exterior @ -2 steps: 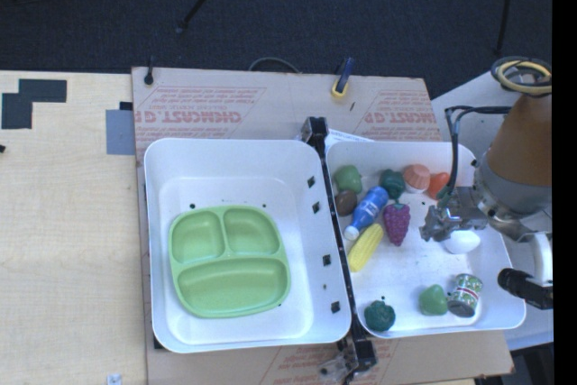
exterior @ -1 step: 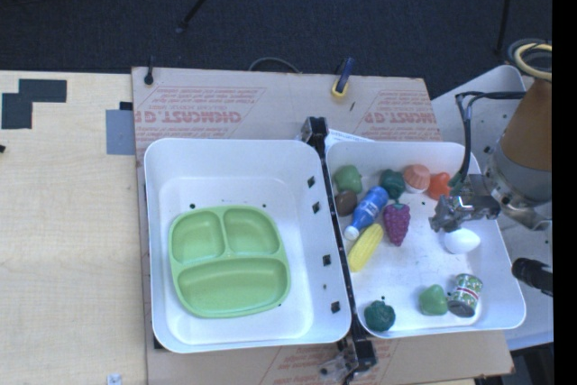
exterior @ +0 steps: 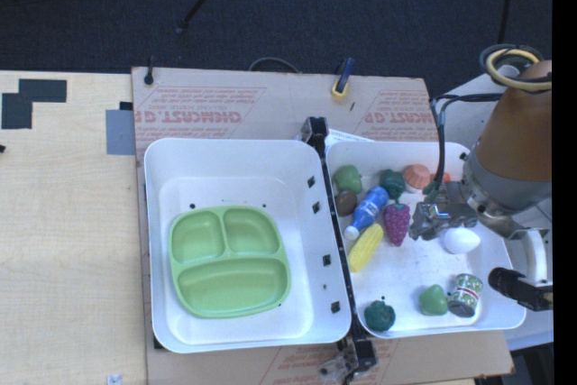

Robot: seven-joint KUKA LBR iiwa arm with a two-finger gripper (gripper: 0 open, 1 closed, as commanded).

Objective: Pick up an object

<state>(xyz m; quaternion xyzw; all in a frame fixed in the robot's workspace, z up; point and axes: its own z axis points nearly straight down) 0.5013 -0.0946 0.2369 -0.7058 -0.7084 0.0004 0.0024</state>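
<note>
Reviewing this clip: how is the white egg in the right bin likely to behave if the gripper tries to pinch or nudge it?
The white egg looks smooth and rounded, so it may squirt out of a pinch. Lying on the flat floor of the right bin, it would probably roll when nudged. It sits right beside the gripper, with open floor toward the small can, so it might wander that way.

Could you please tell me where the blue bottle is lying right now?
The blue bottle lies in the right bin, toward its left side, tilted, just above the yellow corn and left of the purple grapes.
</note>
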